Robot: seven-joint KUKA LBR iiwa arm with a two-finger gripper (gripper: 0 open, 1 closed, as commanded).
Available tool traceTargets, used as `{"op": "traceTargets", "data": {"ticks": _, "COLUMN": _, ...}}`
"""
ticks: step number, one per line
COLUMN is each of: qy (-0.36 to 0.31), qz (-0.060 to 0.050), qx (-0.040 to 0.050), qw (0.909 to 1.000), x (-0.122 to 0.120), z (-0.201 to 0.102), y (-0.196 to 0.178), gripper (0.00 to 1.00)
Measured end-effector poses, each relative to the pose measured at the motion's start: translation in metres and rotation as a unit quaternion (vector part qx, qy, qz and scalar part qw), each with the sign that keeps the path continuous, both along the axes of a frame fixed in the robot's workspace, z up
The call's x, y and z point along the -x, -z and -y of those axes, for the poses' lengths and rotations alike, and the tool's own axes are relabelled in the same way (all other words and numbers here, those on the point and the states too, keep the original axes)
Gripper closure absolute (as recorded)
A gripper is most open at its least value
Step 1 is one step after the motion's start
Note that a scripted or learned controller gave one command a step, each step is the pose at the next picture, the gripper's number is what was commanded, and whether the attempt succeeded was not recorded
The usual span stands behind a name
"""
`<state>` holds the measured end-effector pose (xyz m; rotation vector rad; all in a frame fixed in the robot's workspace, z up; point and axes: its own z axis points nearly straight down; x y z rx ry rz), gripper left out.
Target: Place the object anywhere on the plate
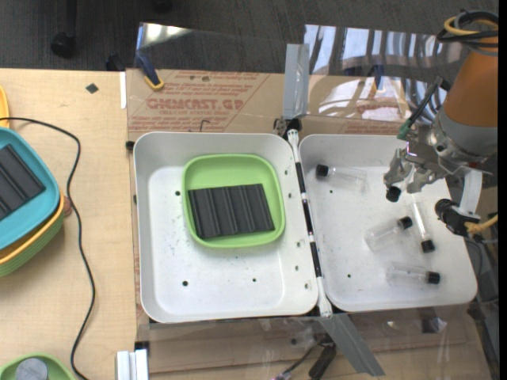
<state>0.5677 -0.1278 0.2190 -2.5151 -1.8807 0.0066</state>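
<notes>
Camera view: gripper [394, 187], grip state unclear, hovers over right bin [348, 291]; approach 1 capped vial [383, 233] squarely, then carry to green plate [231, 170].

You had a lime-green plate [234, 169] carrying a dark grey ribbed insert [231, 210], set in the left white bin [158, 236], which was flecked with small dark specks. In the right white bin [348, 283] you saw clear tubes [409, 275] with black caps. The arm [474, 93] was grey with an orange band. The surface [47, 291] was pale wood, crossed by a black cable [81, 236], with teal and green plates [28, 204] stacked at its left edge.
</notes>
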Motion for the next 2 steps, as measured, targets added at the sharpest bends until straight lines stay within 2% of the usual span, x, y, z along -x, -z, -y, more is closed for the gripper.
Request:
{"op": "traceTargets", "data": {"ticks": 1, "qy": 0.000, "qz": 0.000, "qx": 0.0000, "qw": 1.0000, "x": 0.000, "z": 0.000, "y": 0.000, "gripper": 0.00}}
{"op": "traceTargets", "data": {"ticks": 2, "qy": 0.124, "qz": 0.001, "qx": 0.0007, "qw": 0.9923, "x": 0.019, "z": 0.019, "y": -0.054, "gripper": 0.00}}
